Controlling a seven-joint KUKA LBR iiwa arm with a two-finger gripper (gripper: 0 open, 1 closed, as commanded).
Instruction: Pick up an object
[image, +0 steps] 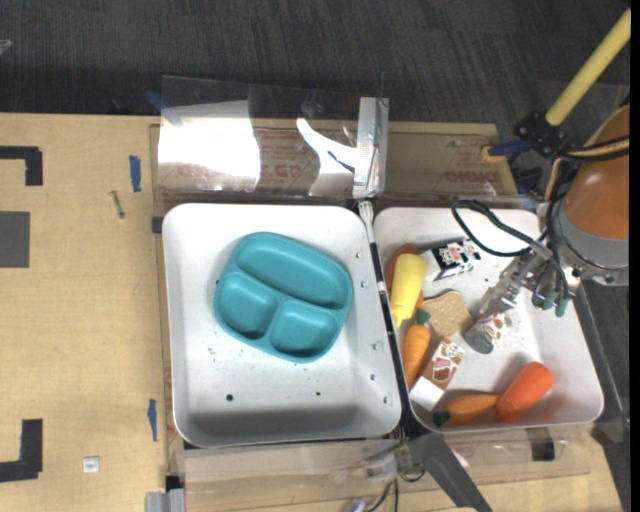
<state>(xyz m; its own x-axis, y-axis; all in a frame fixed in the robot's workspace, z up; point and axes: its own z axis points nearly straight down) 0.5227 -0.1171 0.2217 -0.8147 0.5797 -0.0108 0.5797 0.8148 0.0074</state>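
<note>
Camera view: the end effector (492, 318) hangs low inside the right bin (585, 385), reaching in from the right under the grey wrist and its orange band. Whether it is wide or narrow cannot be told here; its tip is lost among small items, and nothing is plainly lifted.

Directly under and just beside the tip lie a small grey piece (480, 340) and a little printed packet (497, 325). To the camera's left of the tip sits a tan cracker-like square (449, 312), and further that way a yellow corn-shaped toy (406, 285) against the bin wall. Beyond the tip toward the far rim is a black-and-white printed card (455, 255). Nearer the camera lie an orange carrot (415, 352), another printed packet (446, 363), a second carrot (470, 406) and an orange pepper-like toy (524, 389).

The task looks to be at the reach-and-close stage: the arm is down among the candidates, but a grasp is not shown, and the lift remains.

Well away to the camera's left, the left bin (200, 380) holds a teal divided plate (283, 294). Both bins rest on a pale wooden counter (80, 300); dark carpet (300, 40) lies beyond.
</note>
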